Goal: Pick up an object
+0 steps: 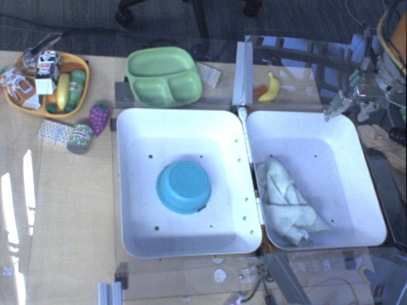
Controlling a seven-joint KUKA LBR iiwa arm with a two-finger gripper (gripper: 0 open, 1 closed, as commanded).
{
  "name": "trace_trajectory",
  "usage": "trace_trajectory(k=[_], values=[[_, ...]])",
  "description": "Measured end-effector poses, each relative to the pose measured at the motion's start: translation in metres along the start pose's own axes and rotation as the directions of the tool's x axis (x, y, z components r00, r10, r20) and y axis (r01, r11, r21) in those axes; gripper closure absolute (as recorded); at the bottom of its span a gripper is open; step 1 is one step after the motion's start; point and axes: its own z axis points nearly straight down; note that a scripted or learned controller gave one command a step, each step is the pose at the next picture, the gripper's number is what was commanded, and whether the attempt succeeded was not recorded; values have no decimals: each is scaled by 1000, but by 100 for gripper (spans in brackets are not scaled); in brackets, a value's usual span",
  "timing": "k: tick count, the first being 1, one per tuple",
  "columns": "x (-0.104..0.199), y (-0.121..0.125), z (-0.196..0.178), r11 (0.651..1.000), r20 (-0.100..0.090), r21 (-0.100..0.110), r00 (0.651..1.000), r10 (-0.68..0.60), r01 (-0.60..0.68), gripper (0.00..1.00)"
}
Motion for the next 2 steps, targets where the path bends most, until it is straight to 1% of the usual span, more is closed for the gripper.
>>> trace_trajectory(k=[1,2], values=[[-14,27,161,924,-1,1,924,-382,382,0],[-13,31,148,922,9,-10,922,-386,386,100]])
